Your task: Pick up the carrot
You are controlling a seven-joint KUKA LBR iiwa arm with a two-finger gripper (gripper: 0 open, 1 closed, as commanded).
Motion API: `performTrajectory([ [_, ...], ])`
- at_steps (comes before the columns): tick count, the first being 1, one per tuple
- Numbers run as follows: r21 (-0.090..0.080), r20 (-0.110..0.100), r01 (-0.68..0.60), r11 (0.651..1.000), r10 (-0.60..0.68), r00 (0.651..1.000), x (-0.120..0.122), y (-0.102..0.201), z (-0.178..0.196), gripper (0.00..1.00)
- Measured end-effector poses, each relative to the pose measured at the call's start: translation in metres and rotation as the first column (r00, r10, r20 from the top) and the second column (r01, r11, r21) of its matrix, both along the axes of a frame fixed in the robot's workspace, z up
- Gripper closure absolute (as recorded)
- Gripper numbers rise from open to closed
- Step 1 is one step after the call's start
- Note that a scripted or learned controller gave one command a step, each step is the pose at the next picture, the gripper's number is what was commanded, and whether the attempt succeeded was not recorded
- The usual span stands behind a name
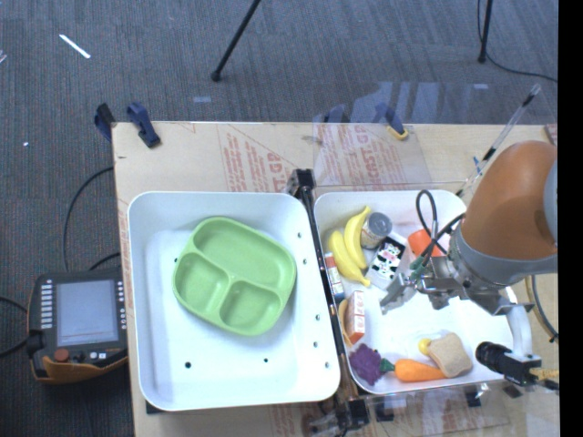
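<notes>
Right bin [437,385]: nearest, crowded.
Arm [506,212]: hangs over it.
Gripper [401,291]: apparently wide, holding nothing.
Carrot [419,370]: six o'clock of the gripper, touching bread [451,353], near grapes [367,364].
Risk: fingers may catch the bread, or knock the carrot away.

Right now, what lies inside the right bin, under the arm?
The right bin holds bananas, a carrot, purple grapes and a bread slice. The arm covers the bin's far right part.

A cardboard-topped bench [228,153] stands on grey carpet, carrying two white bins side by side, the left bin [146,244] and the right bin [401,196], with blue clamps [141,124] gripping its far edge.
</notes>
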State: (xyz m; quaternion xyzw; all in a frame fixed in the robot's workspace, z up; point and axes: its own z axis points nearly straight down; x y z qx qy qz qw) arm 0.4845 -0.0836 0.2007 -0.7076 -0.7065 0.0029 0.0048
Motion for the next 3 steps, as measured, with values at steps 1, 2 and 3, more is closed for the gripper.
performTrajectory([
  [1,0.005,0.001,-0.322,0.947,0.322,0.947,-0.011,-0.045,-0.112,0.00],
  [2,0.001,0.004,-0.046,0.999,0.046,0.999,-0.002,-0.077,-0.117,0.00],
  [3,-0.001,0.004,0.173,0.985,-0.173,0.985,0.026,-0.110,-0.116,0.00],
])
